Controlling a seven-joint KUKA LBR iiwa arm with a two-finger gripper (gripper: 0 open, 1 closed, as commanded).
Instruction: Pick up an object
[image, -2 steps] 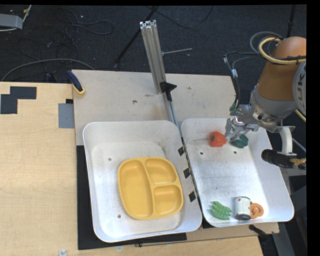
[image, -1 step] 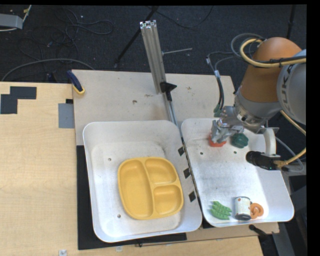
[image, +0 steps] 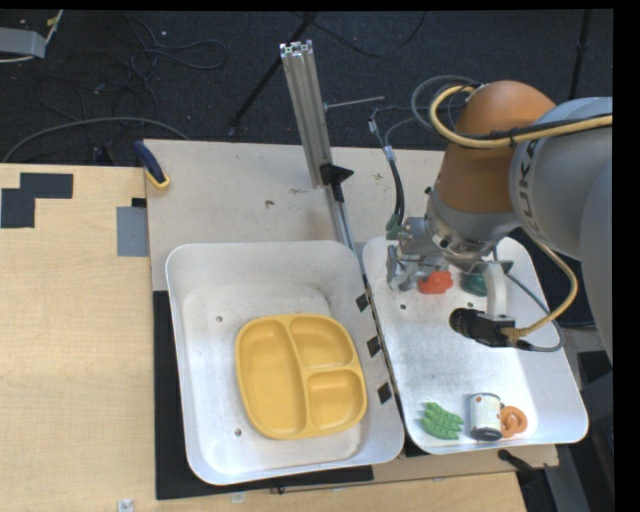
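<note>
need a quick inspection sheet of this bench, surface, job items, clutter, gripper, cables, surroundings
surface: left bin and right bin side by side on the bench.
job's things: red-orange object and teal object at the right bin's far end; green object, small can and orange ring at its near end.
clutter: yellow divided tray in the left bin.
gripper: gripper low over the right bin's far end, beside the red-orange object; finger state unclear.
cables: yellow hose along the arm; loose cables on the dark floor.
surroundings: metal post behind the bins.
</note>
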